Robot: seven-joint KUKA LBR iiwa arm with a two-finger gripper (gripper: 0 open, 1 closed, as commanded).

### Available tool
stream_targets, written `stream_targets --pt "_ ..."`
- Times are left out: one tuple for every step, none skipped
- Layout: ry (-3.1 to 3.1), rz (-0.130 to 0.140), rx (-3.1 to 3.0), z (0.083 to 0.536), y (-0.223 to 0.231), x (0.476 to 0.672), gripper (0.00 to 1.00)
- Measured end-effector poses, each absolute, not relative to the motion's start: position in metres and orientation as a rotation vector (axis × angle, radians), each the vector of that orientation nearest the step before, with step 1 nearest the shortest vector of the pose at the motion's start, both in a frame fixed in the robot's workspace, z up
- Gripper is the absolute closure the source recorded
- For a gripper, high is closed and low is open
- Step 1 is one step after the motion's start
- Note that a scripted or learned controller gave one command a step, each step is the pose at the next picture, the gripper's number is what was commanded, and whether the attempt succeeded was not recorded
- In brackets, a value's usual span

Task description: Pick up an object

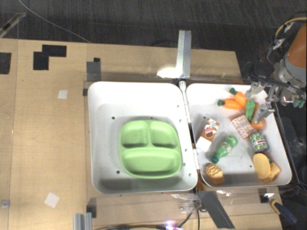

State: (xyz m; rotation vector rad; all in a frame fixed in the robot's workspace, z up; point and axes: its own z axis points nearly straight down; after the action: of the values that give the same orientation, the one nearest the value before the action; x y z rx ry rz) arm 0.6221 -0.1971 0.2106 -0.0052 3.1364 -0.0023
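The claw (265, 99) sits low over the far right corner of the right bin (286, 175), with the arm coming in from the right edge of the view. Whether it is apart or together I cannot tell (the metal parts there blur into the white bin wall), and nothing can be seen gripped in it. So the task looks to be at its approach step, with no object lifted yet.

Just beside the claw lie the nearest candidates: a green pepper-like piece (250, 109), a pair of orange carrots (233, 102) just to its left, and a small orange piece (258, 124) partly under the claw's line. Slightly nearer the camera is a patterned packet (242, 126), then a small green can (258, 142). Farther out lie a green bottle (224, 148), a brown-and-white carton (209, 130), a golden-brown lump (214, 173) and a yellow bread-like item (264, 166).

The left bin (96, 128) holds a green divided tray (150, 148), well apart from the claw.

The next move likely calls for settling squarely over one item, probably the pepper or the orange piece, since these crowd together and a skewed closing could nudge one aside.
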Motion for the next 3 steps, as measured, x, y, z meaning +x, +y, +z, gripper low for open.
stream_targets --pt "3.111 -0.009 -0.261 0.102 -0.205 0.591 0.00" --pt "3.113 -0.005 -0.292 0.090 -0.160 0.562 0.00" --pt "2.978 -0.012 -0.941 0.091 -0.117 0.549 0.00"
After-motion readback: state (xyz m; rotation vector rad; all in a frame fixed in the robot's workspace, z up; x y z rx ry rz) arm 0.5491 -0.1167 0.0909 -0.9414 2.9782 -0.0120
